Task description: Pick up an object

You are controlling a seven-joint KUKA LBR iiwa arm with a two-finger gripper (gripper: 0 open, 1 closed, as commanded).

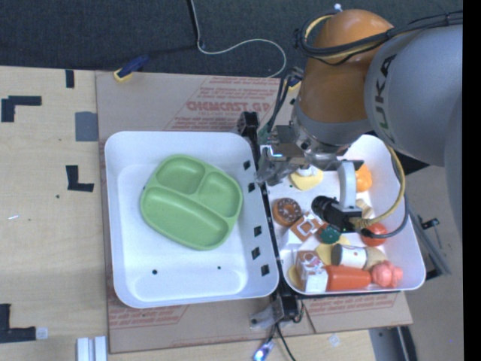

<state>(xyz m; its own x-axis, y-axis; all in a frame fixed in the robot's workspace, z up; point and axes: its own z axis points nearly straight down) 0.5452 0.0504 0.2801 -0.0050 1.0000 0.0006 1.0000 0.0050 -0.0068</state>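
My gripper [275, 165] hangs low over the back left corner of the right bin [402, 224], close to the wall between the two bins. Nothing can be seen held in it. Just in front of it lies a chocolate donut [286, 211], and a pale yellow piece [305, 179] sits beside it to the right. Further forward lie a brown and white waffle-like square [304, 228], a dark green round piece [329, 235], a red tomato-like piece [376, 234], an orange-red bottle [347, 278] and a pink toy [387, 274].
The left bin [124, 224] holds a green divided plate [192, 201] lying flat near its middle. The arm's grey and orange body [353, 74] covers the back of the right bin. An orange piece [364, 179] lies by that bin's right wall.
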